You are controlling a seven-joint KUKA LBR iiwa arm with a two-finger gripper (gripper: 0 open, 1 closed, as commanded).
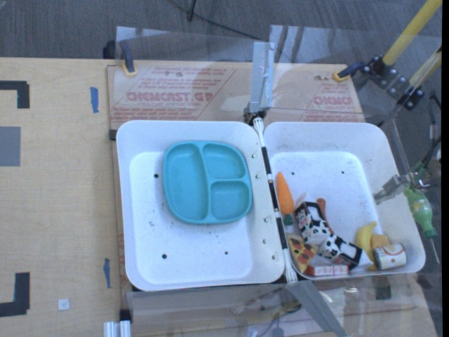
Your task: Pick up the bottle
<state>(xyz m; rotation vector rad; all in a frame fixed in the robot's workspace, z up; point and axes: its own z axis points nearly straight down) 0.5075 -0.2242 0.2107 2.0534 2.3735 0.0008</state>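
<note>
With the gripper [400, 184], state unreadable to us, just beside the green bottle [419, 211], we'd centre on its body before lifting.

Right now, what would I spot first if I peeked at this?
First the big teal divided plate, lying alone in the left bin. Next, a jumble of toys in the right bin's lower corner: an orange carrot, a black-and-white cow and a yellow banana.
</note>
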